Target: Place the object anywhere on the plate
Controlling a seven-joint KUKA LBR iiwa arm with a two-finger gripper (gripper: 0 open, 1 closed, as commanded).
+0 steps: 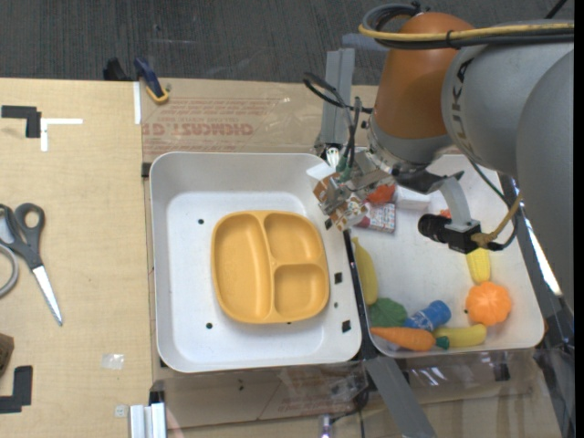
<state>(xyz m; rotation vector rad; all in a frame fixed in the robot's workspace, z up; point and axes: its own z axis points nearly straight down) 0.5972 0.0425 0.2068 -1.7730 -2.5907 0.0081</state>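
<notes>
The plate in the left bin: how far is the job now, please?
Done: nothing yet; the yellow plate in the left bin carries no object. In hand: the gripper hangs over the divide between the bins, with a small patterned object at its tip; whether it is gripped is unclear. Left: moving that object over the plate and setting it down.

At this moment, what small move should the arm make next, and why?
Probably carry leftward until over the plate. The gripper sits above the wall between the two bins, with a small brown object at its tip, short of the plate's right rim.
</notes>
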